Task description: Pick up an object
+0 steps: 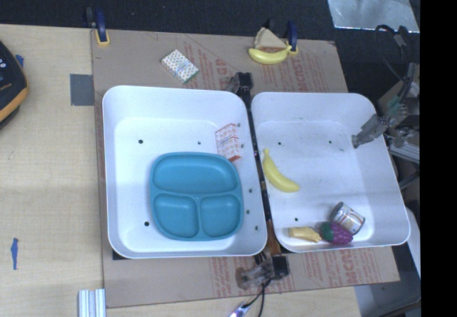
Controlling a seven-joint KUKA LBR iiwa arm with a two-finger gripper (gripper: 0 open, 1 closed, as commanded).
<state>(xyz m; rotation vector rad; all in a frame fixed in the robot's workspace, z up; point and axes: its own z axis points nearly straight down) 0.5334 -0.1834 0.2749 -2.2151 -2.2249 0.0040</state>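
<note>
The right bin [314, 116] holds a yellow banana [278, 174] near its left wall. A silver can [348, 218], a purple piece [340, 234] and a pale yellow piece [305, 235] lie along its front edge. In the left bin [121, 116] a blue three-part plate [196, 194] rests flat, with a small red-and-white carton [228, 141] behind it at the right wall. My gripper [367, 134] reaches in low over the right bin's right rim, well apart from the can and the banana, with nothing seen in it.
Behind the bins on the brown board lie a second banana with a sandwich slice [270, 48] and a small patterned packet [179, 65]. A black-and-yellow device [8, 87] sits at the far left. Blue clamps [101, 26] hold the board's back edge.
</note>
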